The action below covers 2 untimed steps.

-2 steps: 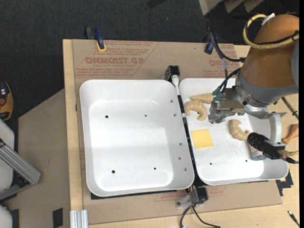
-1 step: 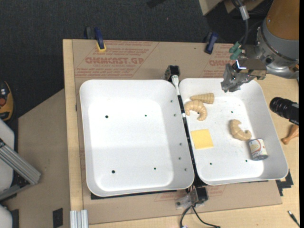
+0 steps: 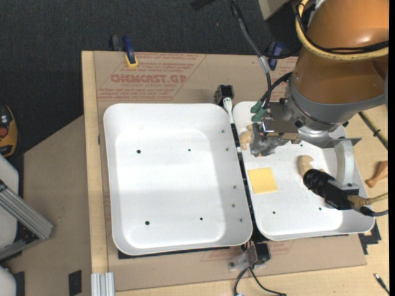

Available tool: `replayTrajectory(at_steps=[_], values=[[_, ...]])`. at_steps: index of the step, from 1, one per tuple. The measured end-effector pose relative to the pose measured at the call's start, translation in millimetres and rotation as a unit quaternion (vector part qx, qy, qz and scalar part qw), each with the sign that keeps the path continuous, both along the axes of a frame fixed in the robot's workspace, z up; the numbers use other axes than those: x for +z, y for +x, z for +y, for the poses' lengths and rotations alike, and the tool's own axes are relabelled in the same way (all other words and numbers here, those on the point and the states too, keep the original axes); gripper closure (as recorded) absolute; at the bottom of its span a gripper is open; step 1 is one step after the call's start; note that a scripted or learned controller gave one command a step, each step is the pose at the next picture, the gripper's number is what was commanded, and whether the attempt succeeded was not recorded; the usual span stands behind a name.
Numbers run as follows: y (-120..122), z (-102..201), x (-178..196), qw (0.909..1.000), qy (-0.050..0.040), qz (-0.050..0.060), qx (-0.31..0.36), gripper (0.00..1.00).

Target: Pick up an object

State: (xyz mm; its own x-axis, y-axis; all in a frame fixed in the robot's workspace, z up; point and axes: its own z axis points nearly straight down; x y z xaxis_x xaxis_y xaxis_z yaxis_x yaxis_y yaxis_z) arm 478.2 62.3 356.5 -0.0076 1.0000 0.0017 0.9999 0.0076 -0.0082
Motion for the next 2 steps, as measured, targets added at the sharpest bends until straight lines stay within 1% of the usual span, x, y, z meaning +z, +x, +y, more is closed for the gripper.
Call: replayTrajectory(at_steps=[1,2], values=[[0.0,45.9,-32.6,1.0,-0.0006,-0.001,-0.001,1.0],[1.2,35.5,-27.6,1.0,-0.0007,-0.004,-0.004,1.0]])
